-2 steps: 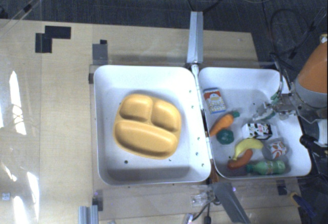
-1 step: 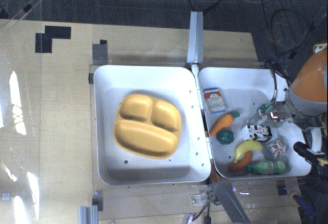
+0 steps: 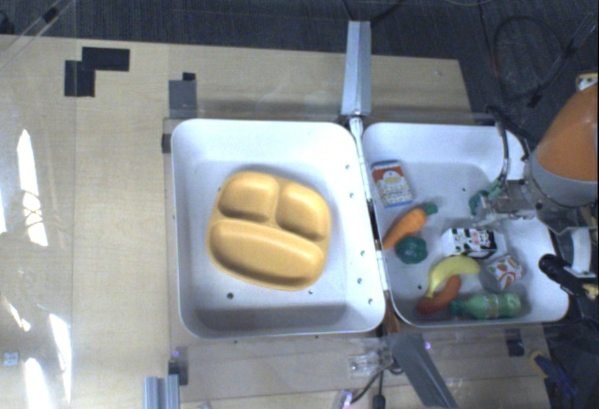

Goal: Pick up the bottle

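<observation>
low along the near wall of the right bin [image 3: 440,321] lies the green bottle [image 3: 487,306], on its side, long axis running along that wall, one end touching a red sausage-like toy [image 3: 438,300] and a banana [image 3: 451,269] just behind it. a small patterned block [image 3: 503,273] sits just behind the bottle's other end. the jaws [image 3: 493,201] hang further back in the same bin, toward the arm's side, and from where i stand i cannot tell how far apart they are or whether anything is in them; nothing looks held. so the bottle lies forward of the jaws, toward the near wall, with the black-and-white carton [image 3: 471,241] and the block in between. i'd judge the grasp wants to close across the bottle's short width, but room is tight: the wall hugs one flank, and the toys crowd the other. a carrot [image 3: 404,226], a dark green ball [image 3: 411,250] and a small box [image 3: 391,182] lie well off toward the divider. left of it, the other bin [image 3: 187,211] carries a yellow tray [image 3: 270,229].
</observation>
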Controlling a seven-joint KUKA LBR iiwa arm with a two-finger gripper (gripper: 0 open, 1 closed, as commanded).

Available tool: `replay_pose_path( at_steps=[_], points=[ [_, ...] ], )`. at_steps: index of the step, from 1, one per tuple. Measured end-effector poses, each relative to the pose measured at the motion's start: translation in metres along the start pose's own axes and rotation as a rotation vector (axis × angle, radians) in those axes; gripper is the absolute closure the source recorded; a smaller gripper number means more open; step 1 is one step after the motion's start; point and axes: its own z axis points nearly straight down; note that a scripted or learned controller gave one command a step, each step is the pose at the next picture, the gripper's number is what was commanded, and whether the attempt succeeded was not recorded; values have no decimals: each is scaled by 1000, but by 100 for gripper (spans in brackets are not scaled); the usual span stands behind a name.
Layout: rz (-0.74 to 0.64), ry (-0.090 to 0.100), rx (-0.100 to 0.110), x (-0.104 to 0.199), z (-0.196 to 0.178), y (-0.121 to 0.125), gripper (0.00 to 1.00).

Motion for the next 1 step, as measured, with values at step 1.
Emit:
replay_pose_path(
  at_steps=[1],
  points=[
    [-310,2,11,53,-59,-59,100]
  ],
)
